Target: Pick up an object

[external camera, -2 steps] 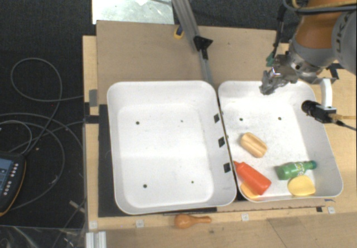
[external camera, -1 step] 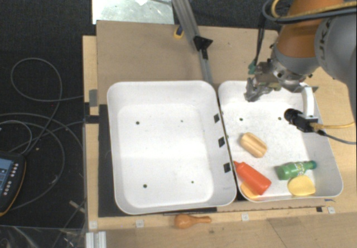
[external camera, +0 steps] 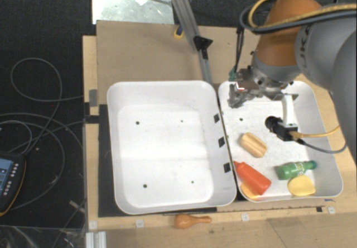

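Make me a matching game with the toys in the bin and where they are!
Things:
1. Green bottle
2. Tan roll
3. Orange cone
4. Yellow lemon

Places:
A. Near corner of the right bin, below the bottle
B. Against the bin's left wall, near the front
C. Middle of the bin, above the cone
D. Right of the cone, above the lemon

Pairs: 1-D, 2-C, 3-B, 4-A

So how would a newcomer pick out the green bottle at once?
Look in the right bin, along its near edge. The green bottle lies on its side between the orange-red piece and the yellow piece; it is the one green item.
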Controlling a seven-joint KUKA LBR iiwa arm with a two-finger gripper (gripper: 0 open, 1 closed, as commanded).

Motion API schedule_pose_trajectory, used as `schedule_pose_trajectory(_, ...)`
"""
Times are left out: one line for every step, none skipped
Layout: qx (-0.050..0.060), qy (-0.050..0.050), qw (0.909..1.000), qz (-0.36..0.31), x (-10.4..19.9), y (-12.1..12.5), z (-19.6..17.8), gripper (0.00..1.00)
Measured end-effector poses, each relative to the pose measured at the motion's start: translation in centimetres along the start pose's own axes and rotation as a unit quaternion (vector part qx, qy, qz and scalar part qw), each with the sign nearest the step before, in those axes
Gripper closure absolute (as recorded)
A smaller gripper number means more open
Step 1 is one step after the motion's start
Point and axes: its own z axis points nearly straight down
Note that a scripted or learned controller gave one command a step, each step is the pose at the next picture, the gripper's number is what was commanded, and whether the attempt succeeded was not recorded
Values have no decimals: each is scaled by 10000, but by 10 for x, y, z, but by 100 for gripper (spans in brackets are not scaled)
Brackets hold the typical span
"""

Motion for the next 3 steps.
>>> schedule_pose_trajectory(-8,4,10000,-2,47,-23,-17,100)
schedule_pose_trajectory(1,2,10000,-4,99,-40,-11,100)
schedule_pose_trajectory(-10,-5,10000,35,95,-39,-12,0)
